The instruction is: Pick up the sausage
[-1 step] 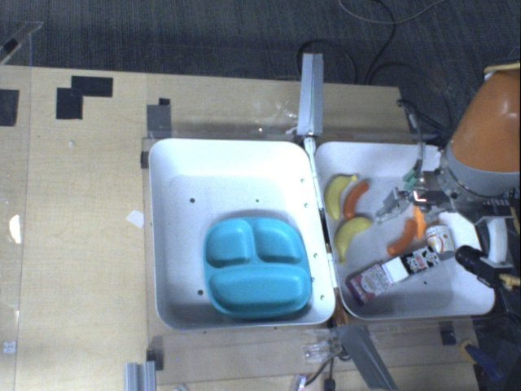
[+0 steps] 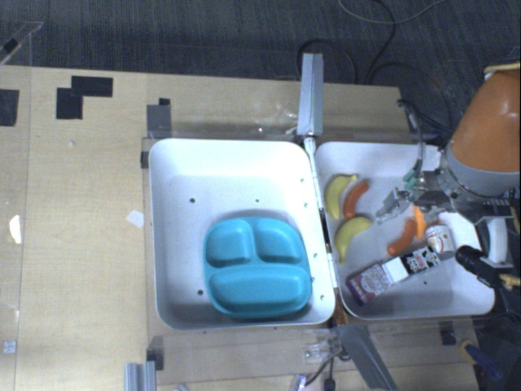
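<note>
Camera view puts the gripper (image 2: pixel 396 203) at right of centre, open and empty over the right bin (image 2: pixel 468 300). I'm mid-approach; the sausage (image 2: pixel 355 198) (between two bananas) lies just left, so shift left, descend.

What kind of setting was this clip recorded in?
Most likely a robotics lab bench: two white bins set in a wooden bench, toy food such as a banana, and loose cables on grey carpet.

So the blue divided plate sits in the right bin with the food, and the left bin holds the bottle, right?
Swapped. The camera view shows the blue divided plate in the left bin; the right bin holds the bottle along with the food.
</note>
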Motion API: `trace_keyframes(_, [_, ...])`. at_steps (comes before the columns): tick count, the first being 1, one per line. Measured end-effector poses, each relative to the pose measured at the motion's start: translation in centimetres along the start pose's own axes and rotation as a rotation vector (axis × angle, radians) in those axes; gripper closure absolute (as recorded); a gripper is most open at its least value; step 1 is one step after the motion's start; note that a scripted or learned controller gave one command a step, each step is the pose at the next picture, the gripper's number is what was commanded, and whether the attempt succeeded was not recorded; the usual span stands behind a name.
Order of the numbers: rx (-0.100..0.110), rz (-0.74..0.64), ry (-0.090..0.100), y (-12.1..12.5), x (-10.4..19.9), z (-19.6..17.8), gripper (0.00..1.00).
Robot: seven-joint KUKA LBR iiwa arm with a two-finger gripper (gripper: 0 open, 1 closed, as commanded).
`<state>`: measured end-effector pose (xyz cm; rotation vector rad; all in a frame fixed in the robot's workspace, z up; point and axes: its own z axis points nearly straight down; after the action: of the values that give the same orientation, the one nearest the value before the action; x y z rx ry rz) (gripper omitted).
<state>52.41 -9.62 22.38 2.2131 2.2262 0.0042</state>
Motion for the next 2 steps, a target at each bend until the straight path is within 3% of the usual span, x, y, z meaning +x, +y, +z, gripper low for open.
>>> trace_keyframes(1, [-0.005,-0.116,-0.002,-3.2,-3.6,11.5,0.0])
trace_keyframes(2, [-0.008,-0.159,-0.002,8.3,-5.2,13.5,0.0])
